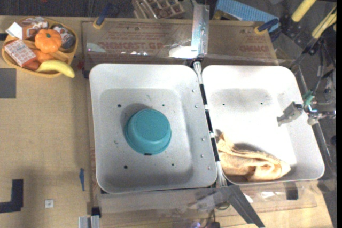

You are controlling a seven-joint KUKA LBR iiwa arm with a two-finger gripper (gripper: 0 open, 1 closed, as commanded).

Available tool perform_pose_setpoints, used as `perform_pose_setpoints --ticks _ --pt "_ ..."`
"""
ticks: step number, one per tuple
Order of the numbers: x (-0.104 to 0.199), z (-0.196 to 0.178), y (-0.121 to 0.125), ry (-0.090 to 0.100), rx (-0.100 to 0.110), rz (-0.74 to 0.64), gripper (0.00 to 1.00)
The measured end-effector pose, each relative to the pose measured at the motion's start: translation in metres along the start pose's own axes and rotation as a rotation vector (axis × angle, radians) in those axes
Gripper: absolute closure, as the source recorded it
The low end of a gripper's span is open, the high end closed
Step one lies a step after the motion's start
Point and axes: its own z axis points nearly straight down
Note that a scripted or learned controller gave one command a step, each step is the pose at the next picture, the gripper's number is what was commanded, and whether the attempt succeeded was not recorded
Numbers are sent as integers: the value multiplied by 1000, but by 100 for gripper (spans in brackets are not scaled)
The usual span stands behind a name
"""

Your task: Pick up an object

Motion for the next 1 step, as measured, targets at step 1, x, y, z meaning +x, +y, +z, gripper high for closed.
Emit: perform_pose_setpoints --ticks 1 --pt "37 106 -21 -1 -1 15 0"
